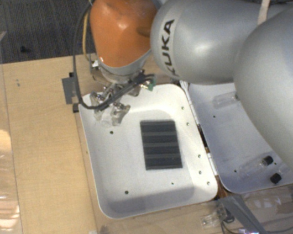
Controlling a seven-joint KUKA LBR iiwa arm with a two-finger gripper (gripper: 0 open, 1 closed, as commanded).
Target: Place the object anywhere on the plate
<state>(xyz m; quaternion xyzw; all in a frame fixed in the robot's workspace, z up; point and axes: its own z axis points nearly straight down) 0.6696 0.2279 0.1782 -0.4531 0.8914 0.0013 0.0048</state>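
Closest to the lens I see my arm [218, 45], a broad grey shell crossing from the right, its orange band [118, 26] above the wrist. Below that band the claw [112, 105] hangs over the far left corner of the left bin [107, 199]; whether it is spread or pressed together I cannot tell, and I see nothing between it. A dark ribbed rectangular plate [161, 144] lies flat near the middle of that bin, apart from the claw. Beside it sits the right bin [224, 144], partly covered by my arm. Both bins rest on the wooden table [36, 161].
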